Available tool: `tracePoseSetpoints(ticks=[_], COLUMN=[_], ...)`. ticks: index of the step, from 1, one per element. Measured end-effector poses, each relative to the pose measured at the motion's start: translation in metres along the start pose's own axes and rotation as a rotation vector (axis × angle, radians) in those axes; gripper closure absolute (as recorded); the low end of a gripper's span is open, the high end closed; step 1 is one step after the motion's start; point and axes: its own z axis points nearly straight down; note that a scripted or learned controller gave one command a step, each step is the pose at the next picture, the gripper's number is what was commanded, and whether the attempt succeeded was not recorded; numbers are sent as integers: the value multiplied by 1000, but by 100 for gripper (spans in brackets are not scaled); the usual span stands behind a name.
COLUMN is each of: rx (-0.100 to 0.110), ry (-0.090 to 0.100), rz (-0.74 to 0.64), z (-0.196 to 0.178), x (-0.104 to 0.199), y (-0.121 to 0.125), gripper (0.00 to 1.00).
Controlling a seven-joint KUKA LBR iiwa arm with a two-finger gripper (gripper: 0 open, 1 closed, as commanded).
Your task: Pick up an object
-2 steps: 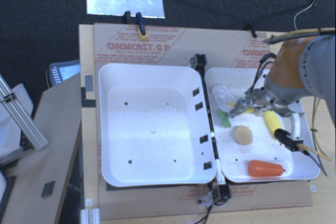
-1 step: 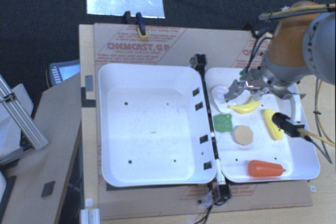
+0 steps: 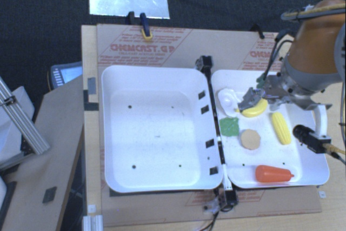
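I see gripper (image 3: 250, 101) over right bin (image 3: 319, 170), touching banana (image 3: 255, 109); fingers' state I cannot tell. Corn (image 3: 281, 127) just right of banana.

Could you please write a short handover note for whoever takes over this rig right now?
Tool: low in the right bin, at the left end of the yellow banana; whether its fingers are open or shut cannot be judged from this view, so no grasp is confirmed.
Things: all in the right bin. A white piece lies left of the tool, a green leafy piece and a tan round piece sit below the banana, a corn cob to the right, an orange carrot near the front wall.
Done: arm has reached the banana.
Left: secure a grasp and lift one object.
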Motion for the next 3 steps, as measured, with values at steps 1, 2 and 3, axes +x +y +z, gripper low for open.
tracePoseSetpoints(ticks=[1,2,3], rx=[6,-6,-1], ry=[1,-3,-2], rz=[-3,0,-5], z=[35,-1,-10], x=[46,34,34], y=[41,136,133], gripper=[0,0,100])
